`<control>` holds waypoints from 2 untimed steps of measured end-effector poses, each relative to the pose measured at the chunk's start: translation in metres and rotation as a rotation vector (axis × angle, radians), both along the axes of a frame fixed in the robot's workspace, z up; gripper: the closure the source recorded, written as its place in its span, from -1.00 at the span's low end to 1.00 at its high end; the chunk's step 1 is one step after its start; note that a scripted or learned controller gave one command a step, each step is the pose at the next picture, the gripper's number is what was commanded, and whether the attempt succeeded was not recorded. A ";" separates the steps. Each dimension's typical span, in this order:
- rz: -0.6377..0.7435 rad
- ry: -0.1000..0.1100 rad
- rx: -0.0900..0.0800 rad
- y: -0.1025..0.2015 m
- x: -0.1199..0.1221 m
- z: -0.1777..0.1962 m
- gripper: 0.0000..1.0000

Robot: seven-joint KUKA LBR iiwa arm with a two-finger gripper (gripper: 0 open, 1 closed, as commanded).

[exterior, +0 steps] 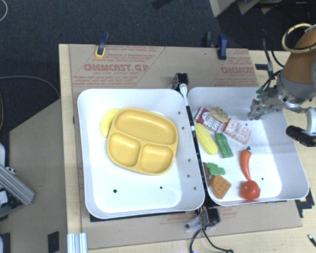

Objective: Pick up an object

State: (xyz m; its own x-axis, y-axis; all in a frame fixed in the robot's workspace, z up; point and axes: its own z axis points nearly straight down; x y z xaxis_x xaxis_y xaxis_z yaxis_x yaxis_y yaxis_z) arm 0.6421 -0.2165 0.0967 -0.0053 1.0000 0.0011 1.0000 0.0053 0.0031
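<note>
The left bin (95, 194) carries one yellow divided plate (141, 140), with bare floor along its front edge. The right bin (284, 157) crowds six items toward its left edge: snack packet (224, 124), corn (206, 138), green pod (224, 145), carrot (245, 163), waffle (218, 183), tomato (249, 190). The gripper (258, 109) hangs over open floor near the far right corner; whether it is parted or closed I cannot tell.

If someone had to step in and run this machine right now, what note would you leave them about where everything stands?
Pincer: hovering over the upper right of the right white bin, nothing seen between its fingers.
Right bin: red-and-white snack packet, yellow toy corn cob, green toy pod, orange toy carrot, red toy tomato, small toy waffle with green leaf.
Left white bin: yellow plastic divided plate.
Done: nothing picked up yet.
Left: lower onto one item, grip, lift.
</note>
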 end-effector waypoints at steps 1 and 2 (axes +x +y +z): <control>-0.004 -0.005 -0.004 0.009 -0.002 0.055 1.00; -0.005 -0.005 -0.005 0.004 -0.001 0.100 1.00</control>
